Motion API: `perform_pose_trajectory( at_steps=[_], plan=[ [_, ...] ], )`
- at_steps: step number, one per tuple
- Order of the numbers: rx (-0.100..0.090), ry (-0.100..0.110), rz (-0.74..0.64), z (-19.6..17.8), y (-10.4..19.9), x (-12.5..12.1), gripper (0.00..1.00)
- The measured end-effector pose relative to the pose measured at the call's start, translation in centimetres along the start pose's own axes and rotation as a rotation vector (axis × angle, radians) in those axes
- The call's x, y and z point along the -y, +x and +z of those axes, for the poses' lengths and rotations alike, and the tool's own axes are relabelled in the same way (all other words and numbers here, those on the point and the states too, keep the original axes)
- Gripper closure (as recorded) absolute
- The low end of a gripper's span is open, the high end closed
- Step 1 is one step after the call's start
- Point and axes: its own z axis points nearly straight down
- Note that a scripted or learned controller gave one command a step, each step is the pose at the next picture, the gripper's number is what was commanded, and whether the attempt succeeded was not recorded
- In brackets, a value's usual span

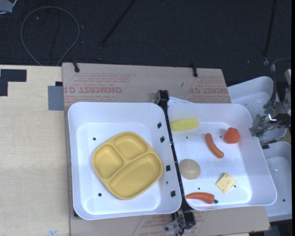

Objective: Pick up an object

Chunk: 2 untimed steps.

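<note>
Six small foods lie untouched in the right bin, so the pick has not begun; the hand waits at its right rim, its opening impossible to tell, nearest the tomato, and must next come down over it.

Yellow plate crowds the left bin; right bin holds scattered food with open floor between pieces.

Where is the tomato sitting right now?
The tomato lies in the right bin, near its right wall, just right of the sausage and above the cheese wedge.
</note>
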Motion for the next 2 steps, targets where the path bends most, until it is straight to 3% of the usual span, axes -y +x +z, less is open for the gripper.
perform_pose_trajectory(
  at_steps=[2],
  plan=[
    [-0.004, 0.009, -0.003, 3.5, 10.7, -2.8, 1.00]
  ],
)
